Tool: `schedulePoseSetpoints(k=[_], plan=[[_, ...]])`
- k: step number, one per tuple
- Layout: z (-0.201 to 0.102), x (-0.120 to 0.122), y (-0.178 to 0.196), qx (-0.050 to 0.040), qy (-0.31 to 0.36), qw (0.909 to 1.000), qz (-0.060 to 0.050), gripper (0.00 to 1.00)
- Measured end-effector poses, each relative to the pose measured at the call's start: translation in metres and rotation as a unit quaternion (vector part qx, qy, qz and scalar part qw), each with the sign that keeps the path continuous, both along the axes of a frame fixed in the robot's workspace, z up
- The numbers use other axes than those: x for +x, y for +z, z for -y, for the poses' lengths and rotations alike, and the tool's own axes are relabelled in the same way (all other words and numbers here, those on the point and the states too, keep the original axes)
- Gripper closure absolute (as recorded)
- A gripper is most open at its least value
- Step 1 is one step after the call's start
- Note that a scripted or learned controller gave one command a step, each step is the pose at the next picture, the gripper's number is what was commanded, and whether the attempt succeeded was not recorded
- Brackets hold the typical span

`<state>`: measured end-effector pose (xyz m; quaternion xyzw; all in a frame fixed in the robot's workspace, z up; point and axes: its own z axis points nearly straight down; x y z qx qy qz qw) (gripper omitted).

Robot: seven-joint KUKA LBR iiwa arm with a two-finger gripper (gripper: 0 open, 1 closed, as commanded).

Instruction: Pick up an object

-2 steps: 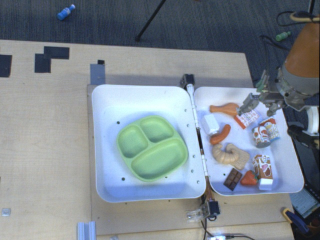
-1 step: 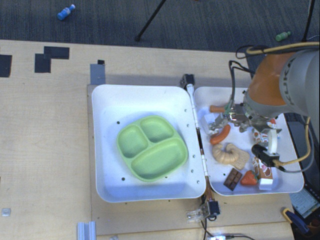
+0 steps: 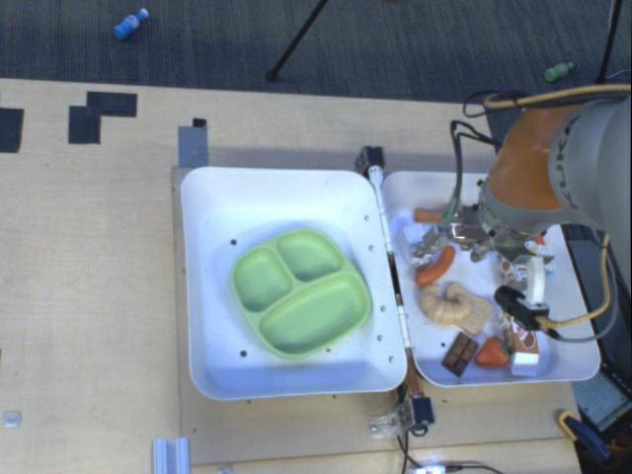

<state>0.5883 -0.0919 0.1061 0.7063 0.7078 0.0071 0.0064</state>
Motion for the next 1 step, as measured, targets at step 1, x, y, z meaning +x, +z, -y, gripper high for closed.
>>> schedulePoseSetpoints(k=[1], plan=[[-0.0017, 0.0023, 0.0124, 0.0010, 0.001, 1.0000, 0.003, 1.00]])
